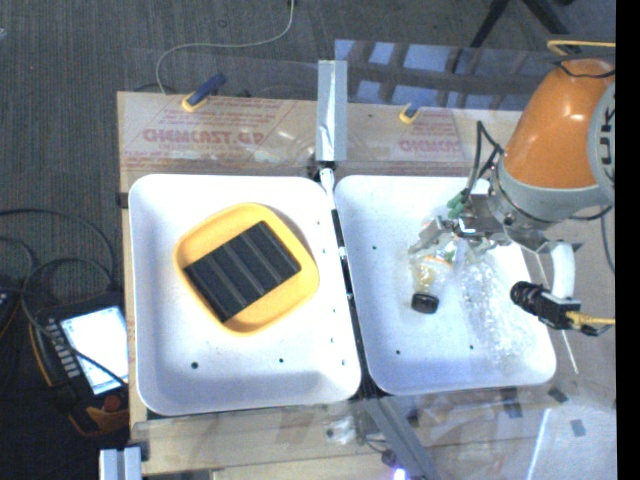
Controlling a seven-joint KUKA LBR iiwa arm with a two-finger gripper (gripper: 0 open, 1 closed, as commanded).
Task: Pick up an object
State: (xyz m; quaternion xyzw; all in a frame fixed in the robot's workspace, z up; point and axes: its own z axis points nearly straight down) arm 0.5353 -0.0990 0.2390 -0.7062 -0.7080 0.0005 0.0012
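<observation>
In the right bin (400,358), a small clear bottle (432,273) with yellowish contents lies on its side, its black cap (425,302) pointing toward the front. My gripper (452,232) hangs over the middle of this bin, just above and behind the bottle, under the arm's orange band (560,118). A crumpled clear plastic wrapper (490,303) lies to the right of the bottle. In the left bin (160,368) sits a yellow rounded pad with a black ribbed top (246,265).
A black cable fitting with a yellow lead (545,304) hangs off the arm over the right bin's right edge. A metal divider (331,118) stands behind the seam between the bins. A tablet and cables (85,343) lie on the floor at left.
</observation>
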